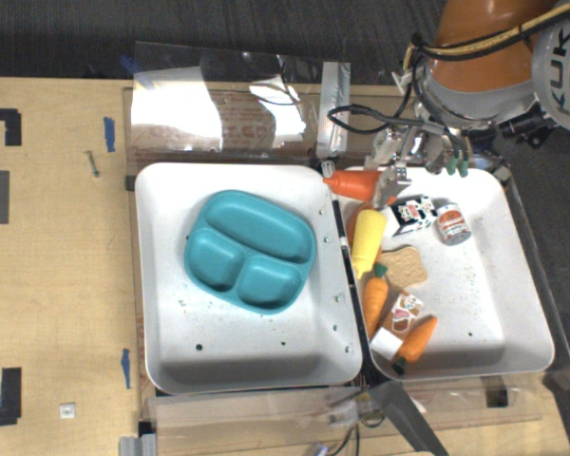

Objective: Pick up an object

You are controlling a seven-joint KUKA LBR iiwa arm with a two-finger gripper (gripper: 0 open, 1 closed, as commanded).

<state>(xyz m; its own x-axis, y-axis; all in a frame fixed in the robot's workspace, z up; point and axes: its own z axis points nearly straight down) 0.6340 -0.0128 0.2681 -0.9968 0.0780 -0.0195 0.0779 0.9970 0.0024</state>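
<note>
1. Pale wood bench (47,283) top, with black tape marks at its left edge and blue tape bits near the left bin (171,350).
2. Left bin: white, carries a teal divided tray (250,250) at centre.
3. Right bin (494,321): white; toy food crowded along its left wall: yellow corn (368,239), carrot (374,302), second carrot (416,340), small can (451,224), black-and-white carton (414,211).
4. Hand (395,167) at the right bin's upper left corner, just above an orange-red piece (353,185); finger state cannot be told.
5. Clear plastic sheet (228,112) behind the left bin; dark floor (218,8) beyond.
</note>
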